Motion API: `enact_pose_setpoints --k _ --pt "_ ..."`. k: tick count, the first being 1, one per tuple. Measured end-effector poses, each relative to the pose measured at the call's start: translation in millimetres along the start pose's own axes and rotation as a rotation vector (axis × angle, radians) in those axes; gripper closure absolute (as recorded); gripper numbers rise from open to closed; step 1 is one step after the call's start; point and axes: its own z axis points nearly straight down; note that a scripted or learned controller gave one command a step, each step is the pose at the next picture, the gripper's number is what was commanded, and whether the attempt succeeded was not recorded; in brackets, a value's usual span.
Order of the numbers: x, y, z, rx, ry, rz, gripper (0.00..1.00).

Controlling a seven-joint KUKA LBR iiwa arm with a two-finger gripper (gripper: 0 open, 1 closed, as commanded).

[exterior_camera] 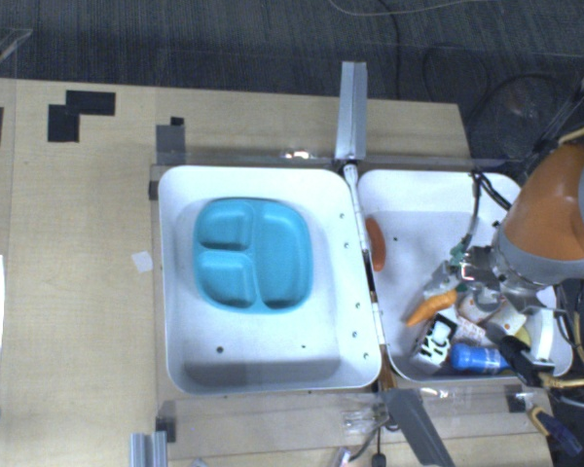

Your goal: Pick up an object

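So the arm (pixel 565 207) comes in from the right edge of the frame, orange band showing, and it's bent down over the right bin (pixel 419 202). The gripper (pixel 472 285) sits low in the lower right part of that bin, right in the middle of a little pile of stuff, and honestly I can't tell if it's spread apart or pinched together, too much clutter and wiring around it. Just to its left there's an orange carrot-looking thing (pixel 430 308) lying tilted, and below that a black and white item (pixel 434 341) next to a blue bottle (pixel 479 359) lying on its side along the bin's lower wall. A reddish sausage-shaped piece (pixel 376 243) lies by itself against the bin's left wall, apart from the pile. Over in the left bin (pixel 175 339) there's a light blue divided tray (pixel 252 253) sitting roughly in the middle, a bit toward the top. Both bins sit side by side on a tan bench (pixel 68 290).
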Motion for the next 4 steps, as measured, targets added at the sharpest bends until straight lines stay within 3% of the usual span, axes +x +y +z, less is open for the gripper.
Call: enact_pose_setpoints --k 1,2,3,4 --pt "-1 4 12 -0.024 -0.004 -0.039 0.0" --pt "-36 17 16 -0.03 -0.005 -0.065 0.0" --pt "-62 38 19 -0.056 -0.014 -0.029 0.0" --pt "-67 51 20 -0.058 -0.015 -0.025 0.0"
